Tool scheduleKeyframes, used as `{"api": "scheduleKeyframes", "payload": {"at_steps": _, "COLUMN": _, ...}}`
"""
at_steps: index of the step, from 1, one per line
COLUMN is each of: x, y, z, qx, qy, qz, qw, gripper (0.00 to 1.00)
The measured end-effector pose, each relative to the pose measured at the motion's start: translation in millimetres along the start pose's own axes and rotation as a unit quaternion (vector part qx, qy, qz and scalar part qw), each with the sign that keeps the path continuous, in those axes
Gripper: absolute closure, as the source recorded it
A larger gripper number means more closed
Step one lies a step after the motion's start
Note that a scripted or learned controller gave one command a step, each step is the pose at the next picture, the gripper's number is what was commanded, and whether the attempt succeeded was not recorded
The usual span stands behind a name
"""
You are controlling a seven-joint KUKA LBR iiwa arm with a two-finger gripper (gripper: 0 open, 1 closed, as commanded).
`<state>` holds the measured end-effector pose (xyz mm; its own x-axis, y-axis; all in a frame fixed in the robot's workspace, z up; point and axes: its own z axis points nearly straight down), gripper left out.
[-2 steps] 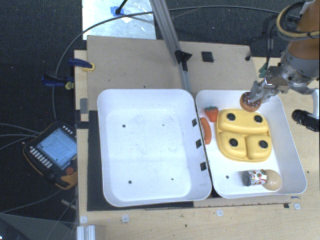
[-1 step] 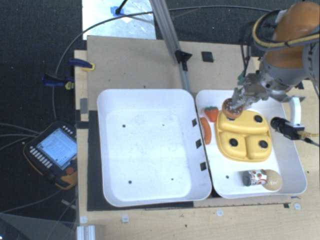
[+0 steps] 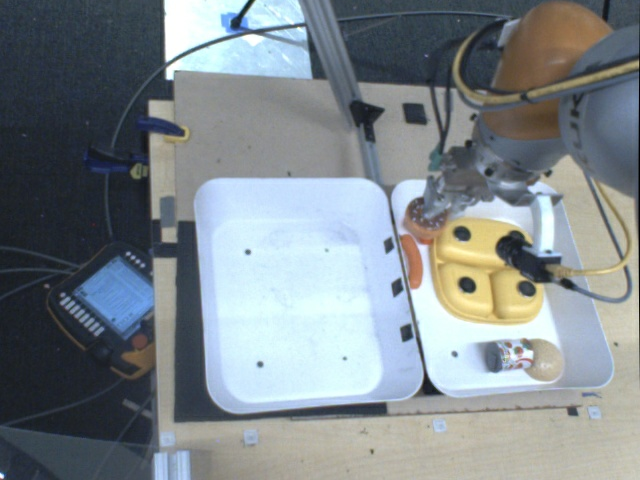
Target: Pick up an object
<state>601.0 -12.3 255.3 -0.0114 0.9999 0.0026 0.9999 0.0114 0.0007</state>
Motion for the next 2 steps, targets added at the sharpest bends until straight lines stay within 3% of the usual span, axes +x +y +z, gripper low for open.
{"api": "scheduleKeyframes", "payload": {"at_steps": 2, "x": 121, "y": -25, "z": 20, "qx": 0.001, "qy": 0.0, "qz": 0.0, "qw": 1.0, "gripper": 1.0}}
